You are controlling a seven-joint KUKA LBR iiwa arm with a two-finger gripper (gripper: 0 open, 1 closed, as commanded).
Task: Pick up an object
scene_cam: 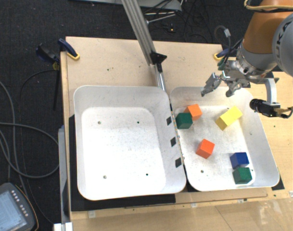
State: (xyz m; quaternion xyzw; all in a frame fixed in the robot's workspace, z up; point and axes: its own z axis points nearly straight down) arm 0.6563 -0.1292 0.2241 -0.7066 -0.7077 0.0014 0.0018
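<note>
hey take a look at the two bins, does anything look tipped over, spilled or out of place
Nothing stands out. All six blocks lie inside the right bin: green block touching a small orange block, the others apart. The gripper hangs above that bin's far edge, holding nothing.

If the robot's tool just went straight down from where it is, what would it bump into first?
Probably the bare white floor at the back of the right bin. The tool hangs above that far edge, with the yellow block and the orange block off to either side. Depth is hard to judge from this slant.
</note>
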